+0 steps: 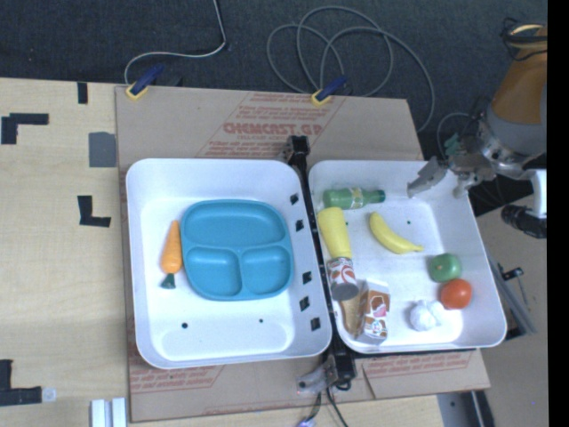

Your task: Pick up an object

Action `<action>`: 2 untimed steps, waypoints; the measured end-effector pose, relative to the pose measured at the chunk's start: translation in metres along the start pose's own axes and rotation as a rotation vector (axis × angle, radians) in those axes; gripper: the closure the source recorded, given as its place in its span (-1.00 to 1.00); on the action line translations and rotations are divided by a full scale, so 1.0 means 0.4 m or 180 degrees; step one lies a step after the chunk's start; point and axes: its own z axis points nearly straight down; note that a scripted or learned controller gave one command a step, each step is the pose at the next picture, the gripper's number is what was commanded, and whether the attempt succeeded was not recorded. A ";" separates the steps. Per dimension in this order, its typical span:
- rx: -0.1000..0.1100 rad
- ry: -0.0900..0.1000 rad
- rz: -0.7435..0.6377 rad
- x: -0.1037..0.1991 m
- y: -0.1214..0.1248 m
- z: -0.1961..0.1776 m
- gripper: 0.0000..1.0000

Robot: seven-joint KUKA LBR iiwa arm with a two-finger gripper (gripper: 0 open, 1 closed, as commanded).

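Hand [442, 175] hovered at right bin's [487, 265] far edge, its state impossible to tell; banana [394, 236] lay nearest, toward bin's middle, long axis diagonal.

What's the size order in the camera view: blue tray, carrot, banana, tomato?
1. blue tray
2. carrot and banana, too alike to rank
3. tomato

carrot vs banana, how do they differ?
The carrot is orange with a dark green stem end; the banana is plain yellow. The carrot lies in the left bin beside the blue tray, the banana in the right bin. The carrot is straight, the banana curved. Both are elongated and lie flat.
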 end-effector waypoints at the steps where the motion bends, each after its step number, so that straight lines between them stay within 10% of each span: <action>1: -0.0004 0.0001 -0.0003 0.156 -0.034 0.271 -1.00; 2: -0.0006 -0.0004 -0.0004 0.156 -0.033 0.247 1.00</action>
